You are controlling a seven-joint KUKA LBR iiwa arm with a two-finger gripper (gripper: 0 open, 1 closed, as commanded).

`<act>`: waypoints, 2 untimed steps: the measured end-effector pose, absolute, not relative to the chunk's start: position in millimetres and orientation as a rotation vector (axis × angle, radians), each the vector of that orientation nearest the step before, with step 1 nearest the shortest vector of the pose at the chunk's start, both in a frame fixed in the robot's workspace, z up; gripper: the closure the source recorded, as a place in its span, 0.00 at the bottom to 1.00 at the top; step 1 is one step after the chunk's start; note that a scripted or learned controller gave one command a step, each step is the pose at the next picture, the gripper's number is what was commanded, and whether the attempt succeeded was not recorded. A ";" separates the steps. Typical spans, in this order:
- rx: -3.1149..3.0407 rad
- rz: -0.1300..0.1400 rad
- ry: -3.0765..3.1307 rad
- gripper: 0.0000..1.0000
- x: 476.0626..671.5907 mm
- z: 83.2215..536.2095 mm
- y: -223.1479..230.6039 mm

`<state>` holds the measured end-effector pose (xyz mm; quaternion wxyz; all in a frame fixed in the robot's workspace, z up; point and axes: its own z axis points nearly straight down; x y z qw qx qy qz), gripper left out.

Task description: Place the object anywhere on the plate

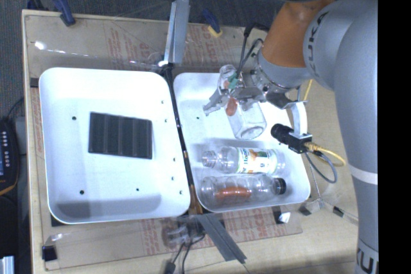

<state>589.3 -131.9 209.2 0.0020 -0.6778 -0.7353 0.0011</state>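
Over the right bin (pixel 192 138), the claw (pixel 232 92) hangs at the bin's far end, just above a clear glass (pixel 249 120) that lies tilted on the bin floor with its open mouth toward the near side. Whether the claw is apart, together or clamped on the glass I cannot tell: the clear glass and the fittings around the wrist blur together there. Nearer than the glass, in the same bin, two clear bottles lie on their sides, one with a label (pixel 244 161) and behind it, against the bin's near wall, one with reddish contents (pixel 239 188); they rest flat because round bottles roll until a wall or a neighbour stops them. Left of this bin, in the other bin (pixel 58 138), lies the dark plate (pixel 121 135), flat and square to the walls, a ready landing spot. As I judge it, the glass is the object sought, and the arm sits low over it for a grasp; the carry to the plate is not yet done.
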 end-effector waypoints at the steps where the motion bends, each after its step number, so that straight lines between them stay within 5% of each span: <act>1: -2.190 0.006 -2.248 1.00 624.2 203.9 -72.4; 2: -2.216 0.006 -2.222 1.00 656.2 245.4 -21.3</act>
